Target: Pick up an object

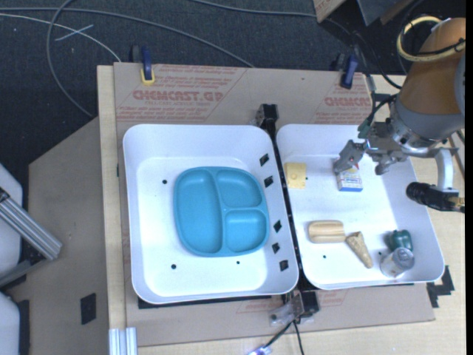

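the open, empty jaws (363,156) hover right of centre over a small white-and-blue carton (350,180), likely light, stiff; pinch its sides.

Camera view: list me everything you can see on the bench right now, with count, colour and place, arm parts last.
Bins: two, white, shallow, side by side on the bench.
Divided plate: one, light blue, three compartments, middle of the left bin.
Yellow block: one, pale yellow, right bin, upper left part near the divider.
Small box: one, white with blue and red print, right bin, just under the gripper.
Roll-shaped piece: one, tan, right bin, lower middle.
Wedge: one, light brown, right bin, right of the tan piece.
Small bottle: one, dark green with a silvery end, right bin, lower right corner.
Clamps: two, blue, on the board's far edge.
Gripper: one, grey, over the right bin's upper part.
Arm: one, grey with orange band, coming from the right.
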You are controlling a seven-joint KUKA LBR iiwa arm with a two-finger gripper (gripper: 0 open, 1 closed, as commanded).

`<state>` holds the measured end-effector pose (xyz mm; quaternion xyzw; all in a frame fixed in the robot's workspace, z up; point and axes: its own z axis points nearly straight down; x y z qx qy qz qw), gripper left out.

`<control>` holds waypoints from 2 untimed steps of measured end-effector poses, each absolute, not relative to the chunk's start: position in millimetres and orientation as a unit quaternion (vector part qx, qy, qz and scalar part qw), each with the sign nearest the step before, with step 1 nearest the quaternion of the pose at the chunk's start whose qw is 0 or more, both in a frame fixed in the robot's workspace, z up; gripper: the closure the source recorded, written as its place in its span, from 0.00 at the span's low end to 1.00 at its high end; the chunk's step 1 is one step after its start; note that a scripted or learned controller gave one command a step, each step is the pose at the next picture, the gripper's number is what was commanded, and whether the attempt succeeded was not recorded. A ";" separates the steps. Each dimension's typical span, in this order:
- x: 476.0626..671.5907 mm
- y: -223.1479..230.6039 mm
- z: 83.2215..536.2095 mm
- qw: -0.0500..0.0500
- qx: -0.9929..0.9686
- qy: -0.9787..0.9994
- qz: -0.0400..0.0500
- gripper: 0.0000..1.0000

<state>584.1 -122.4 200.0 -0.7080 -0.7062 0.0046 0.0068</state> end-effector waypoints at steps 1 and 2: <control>586.9 -121.9 208.7 0.001 -0.707 -0.707 0.000 0.00; 589.6 -114.6 149.0 0.003 -0.707 -0.707 0.001 0.00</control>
